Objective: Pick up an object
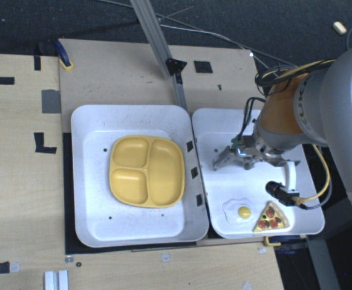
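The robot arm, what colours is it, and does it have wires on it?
The arm is grey with an orange band above the wrist. Black and yellow cables loop beside it. Its gripper is grey metal with two thin fingers.

The bench top (19, 162) is pale, wood-toned board, with black tape marks (43, 142) scattered over its left part and a grey patch (51, 100) near them. A second, slightly darker panel (115, 71) lies behind the bins and carries dark scuffs and a small black square (203, 67). A blue and yellow clamp (64, 55) sits at that panel's rear left corner. A grey metal strut (155, 32) runs at a slant from the top edge down to the bench. Beyond the bench the floor (236, 5) is dark, speckled carpet, crossed by thin cables (103, 0). Lighting is even, with soft shadows.
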`<state>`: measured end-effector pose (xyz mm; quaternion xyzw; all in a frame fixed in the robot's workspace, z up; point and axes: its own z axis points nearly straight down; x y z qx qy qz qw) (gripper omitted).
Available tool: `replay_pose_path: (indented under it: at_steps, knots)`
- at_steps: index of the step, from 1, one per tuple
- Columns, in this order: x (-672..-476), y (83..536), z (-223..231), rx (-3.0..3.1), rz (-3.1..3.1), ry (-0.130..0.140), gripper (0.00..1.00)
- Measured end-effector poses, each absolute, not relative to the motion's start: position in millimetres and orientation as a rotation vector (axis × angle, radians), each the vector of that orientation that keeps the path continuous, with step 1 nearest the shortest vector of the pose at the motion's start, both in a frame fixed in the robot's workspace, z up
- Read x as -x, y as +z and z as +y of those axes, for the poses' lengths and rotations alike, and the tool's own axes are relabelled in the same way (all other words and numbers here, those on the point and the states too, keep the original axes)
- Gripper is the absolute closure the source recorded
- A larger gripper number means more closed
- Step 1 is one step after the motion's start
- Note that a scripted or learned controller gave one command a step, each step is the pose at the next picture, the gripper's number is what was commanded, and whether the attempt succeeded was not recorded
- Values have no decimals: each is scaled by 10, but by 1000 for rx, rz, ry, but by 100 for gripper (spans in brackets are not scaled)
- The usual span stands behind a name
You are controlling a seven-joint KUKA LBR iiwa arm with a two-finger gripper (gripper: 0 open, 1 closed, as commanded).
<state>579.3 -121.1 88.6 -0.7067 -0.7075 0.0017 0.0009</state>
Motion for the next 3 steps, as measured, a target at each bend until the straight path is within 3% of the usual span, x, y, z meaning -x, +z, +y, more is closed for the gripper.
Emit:
replay_pose_path:
  at_steps: [1, 3]
  knots:
    - [-5799, 1013, -1205, 2217, -2222, 3, 100]
    - [-5736, 1987, -1170, 2220, -2225, -2, 100]
